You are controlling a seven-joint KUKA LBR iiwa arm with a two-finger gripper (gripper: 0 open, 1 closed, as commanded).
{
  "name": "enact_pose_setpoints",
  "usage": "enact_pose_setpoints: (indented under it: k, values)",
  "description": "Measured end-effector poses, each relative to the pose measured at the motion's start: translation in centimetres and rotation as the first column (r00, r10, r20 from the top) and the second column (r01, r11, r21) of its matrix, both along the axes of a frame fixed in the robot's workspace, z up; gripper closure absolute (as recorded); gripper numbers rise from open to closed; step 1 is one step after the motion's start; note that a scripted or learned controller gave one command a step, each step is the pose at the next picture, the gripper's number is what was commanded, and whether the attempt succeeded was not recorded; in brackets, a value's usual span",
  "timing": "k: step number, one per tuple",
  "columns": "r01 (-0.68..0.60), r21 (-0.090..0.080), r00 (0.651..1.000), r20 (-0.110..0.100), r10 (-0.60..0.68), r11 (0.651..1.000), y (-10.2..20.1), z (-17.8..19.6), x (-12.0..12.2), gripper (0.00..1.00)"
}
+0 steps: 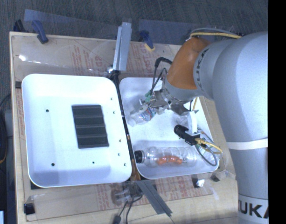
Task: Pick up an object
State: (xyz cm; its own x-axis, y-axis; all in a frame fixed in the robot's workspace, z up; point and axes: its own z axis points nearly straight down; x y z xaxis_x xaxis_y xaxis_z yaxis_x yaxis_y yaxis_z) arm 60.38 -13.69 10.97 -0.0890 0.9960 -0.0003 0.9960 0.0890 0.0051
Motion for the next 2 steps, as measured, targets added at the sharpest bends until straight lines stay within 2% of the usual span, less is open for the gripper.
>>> enact_pose_setpoints:
  k: [1,2]
  values:
    - [-0.001,0.001,1.000,-0.008,0.001,1.000,-0.1,0.9,-0.2,1.00]
    - [-0.238,0.001,0.971,-0.010,0.238,0.971,1.7,6.4,-0.7,1.00]
